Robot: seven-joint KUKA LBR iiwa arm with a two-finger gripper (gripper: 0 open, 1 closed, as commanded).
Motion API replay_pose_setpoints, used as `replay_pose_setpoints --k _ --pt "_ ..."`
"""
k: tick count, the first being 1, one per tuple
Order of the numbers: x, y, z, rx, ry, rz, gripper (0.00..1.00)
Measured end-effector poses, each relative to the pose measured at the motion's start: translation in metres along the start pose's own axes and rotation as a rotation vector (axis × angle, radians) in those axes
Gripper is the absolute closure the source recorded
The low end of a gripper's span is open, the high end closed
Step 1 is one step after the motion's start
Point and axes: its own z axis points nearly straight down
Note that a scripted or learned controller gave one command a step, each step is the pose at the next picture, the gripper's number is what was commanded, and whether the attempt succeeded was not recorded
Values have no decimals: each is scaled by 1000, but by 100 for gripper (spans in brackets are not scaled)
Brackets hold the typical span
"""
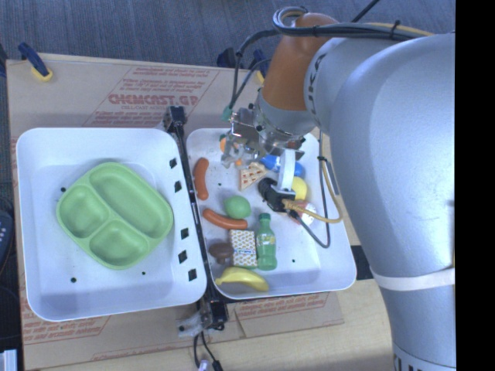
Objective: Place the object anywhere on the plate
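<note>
How the jaws stood could not be told; the two-finger gripper [236,149] hung over the toy food in the right white bin [332,265], the grey arm [387,130] reaching from the right. The green sectioned plate [114,213] lay in the left white bin [39,284], on cardboard [139,91].

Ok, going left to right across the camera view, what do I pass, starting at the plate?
green plate → upright sausage by the divider → green lime-like ball → green bottle → yellow round fruit
</note>
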Motion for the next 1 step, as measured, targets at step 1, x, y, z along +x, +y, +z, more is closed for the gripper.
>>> replay_pose_setpoints --k 1 --pt "-55 -56 101 -1 0 31 100"
